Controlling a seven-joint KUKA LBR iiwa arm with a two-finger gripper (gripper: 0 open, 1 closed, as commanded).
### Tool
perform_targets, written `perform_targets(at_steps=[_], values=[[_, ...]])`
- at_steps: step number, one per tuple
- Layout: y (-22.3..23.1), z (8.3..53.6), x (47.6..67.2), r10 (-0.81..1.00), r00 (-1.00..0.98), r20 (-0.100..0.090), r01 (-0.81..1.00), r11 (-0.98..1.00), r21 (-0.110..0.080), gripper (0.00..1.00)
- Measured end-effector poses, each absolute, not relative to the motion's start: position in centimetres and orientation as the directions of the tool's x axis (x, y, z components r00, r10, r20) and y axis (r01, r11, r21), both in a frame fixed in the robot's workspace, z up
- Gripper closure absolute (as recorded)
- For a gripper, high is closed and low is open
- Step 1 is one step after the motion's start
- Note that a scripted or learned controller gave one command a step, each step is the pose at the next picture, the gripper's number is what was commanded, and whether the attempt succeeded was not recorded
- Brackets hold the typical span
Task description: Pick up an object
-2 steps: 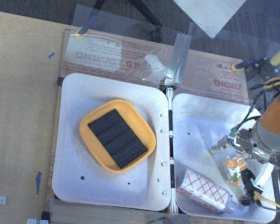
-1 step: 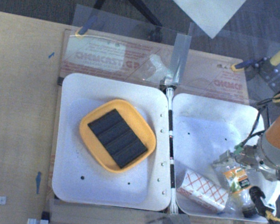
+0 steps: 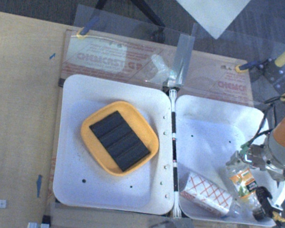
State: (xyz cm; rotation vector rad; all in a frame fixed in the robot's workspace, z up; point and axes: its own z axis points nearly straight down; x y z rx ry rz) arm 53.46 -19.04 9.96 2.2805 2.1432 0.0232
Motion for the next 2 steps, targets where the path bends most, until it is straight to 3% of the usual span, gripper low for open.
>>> perform_targets(at_steps=[1,2], values=[[-19.1,9.9,53.4,0.998,0.063,0.002,0.998,-0.063,0.017,0.0],[-19.3,10.1,51.6,0.997,0.072,0.005,0.996,-0.072,0.058,0.0]])
